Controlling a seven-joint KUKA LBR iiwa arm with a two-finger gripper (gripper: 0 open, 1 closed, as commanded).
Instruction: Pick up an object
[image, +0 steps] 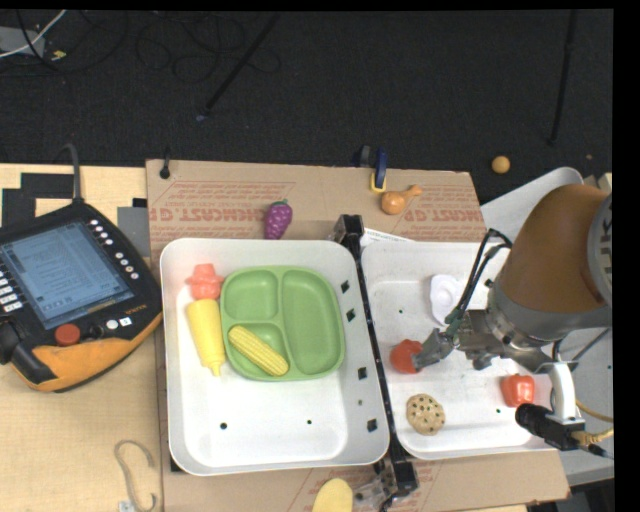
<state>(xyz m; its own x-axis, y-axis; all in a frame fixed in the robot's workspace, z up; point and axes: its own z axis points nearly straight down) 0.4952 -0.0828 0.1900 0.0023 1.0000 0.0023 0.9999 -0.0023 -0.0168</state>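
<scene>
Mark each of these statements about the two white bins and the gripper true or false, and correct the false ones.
1. The yellow plastic corn cob lies in the green divided plate. True.
2. The round brown cookie lies in the left white bin. False: it lies in the right white bin.
3. The purple toy grape bunch sits on the cardboard behind the bins. True.
4. The two-finger gripper is over the left bin. False: it is low over the right bin, beside the small red round object.
5. The yellow plastic bottle lies on the plate. False: it lies beside the plate, on the bin floor.
</scene>
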